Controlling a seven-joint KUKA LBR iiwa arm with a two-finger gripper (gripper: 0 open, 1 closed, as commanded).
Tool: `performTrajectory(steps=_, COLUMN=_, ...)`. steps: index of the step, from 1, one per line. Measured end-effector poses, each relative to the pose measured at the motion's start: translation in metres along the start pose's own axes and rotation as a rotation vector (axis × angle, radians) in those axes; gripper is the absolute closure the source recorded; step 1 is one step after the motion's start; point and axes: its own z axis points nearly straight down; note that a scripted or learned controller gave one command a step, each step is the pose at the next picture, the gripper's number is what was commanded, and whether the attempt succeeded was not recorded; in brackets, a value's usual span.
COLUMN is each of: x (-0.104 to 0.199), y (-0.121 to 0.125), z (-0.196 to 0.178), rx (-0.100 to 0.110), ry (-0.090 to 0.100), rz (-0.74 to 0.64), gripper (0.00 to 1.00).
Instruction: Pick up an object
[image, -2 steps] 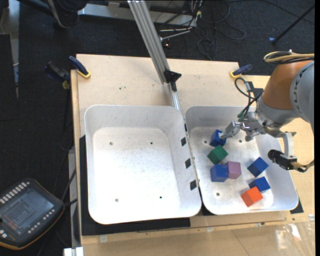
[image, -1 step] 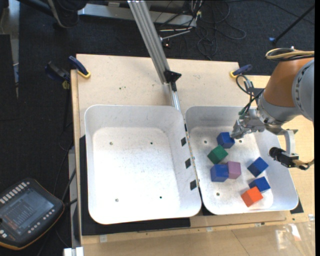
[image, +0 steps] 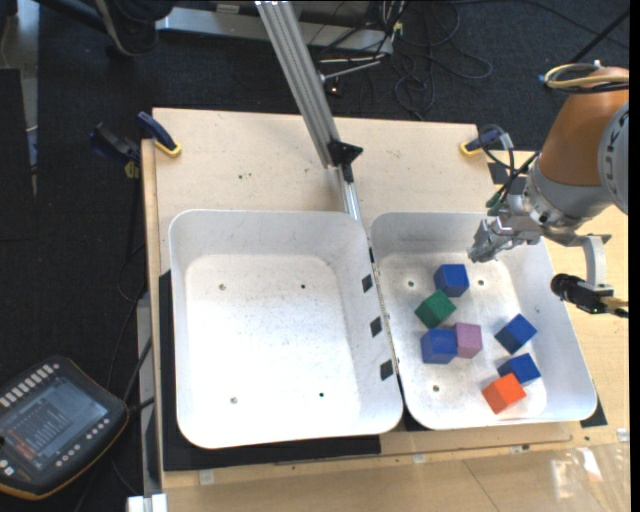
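With the gripper (image: 487, 246) hovering above the right bin (image: 560, 330), finger state indeterminable, near the closest blue cube (image: 452, 279), a descent may clip the touching green cube (image: 435, 309).

7 small blocks (image: 452, 279) lie loose in the right bin: 4 blue, green, purple, orange
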Motion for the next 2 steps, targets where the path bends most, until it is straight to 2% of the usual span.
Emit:
performTrajectory(steps=1, x=0.0, y=0.002, z=-0.054, rx=-0.001, ry=-0.001, rz=0.001, gripper=1.0)
performTrajectory(steps=2, x=0.0, y=0.004, z=-0.077, rx=0.002, ry=0.0, rz=0.001, gripper=1.0)
